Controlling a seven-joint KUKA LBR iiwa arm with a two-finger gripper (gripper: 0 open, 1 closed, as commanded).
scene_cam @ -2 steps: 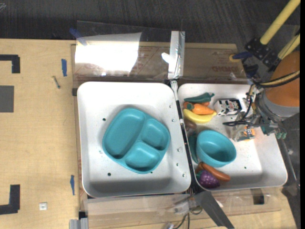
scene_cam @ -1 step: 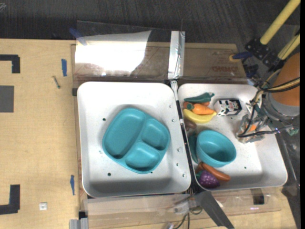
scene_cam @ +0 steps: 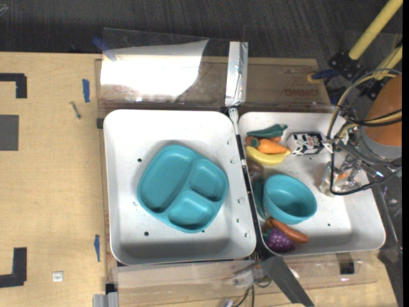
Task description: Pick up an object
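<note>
The right bin (scene_cam: 361, 226) holds a teal bowl (scene_cam: 291, 199) at its middle. Behind the bowl lie a yellow banana (scene_cam: 263, 157), an orange carrot (scene_cam: 272, 147) and a dark green piece (scene_cam: 270, 132). A small black-and-white toy (scene_cam: 305, 143) sits to their right. At the bin's front lie a brown sausage (scene_cam: 289, 230) and purple grapes (scene_cam: 278, 240). My gripper (scene_cam: 340, 179) hangs low over the bin's right side, right of the bowl and apart from it. Nothing shows in its grasp.
A teal divided plate (scene_cam: 183, 186) lies in the middle of the left bin (scene_cam: 128, 139). Cables loop around the wrist (scene_cam: 358, 91) at the right. A clear plastic sheet (scene_cam: 153, 69) and a metal strip (scene_cam: 236, 75) stand behind the bins.
</note>
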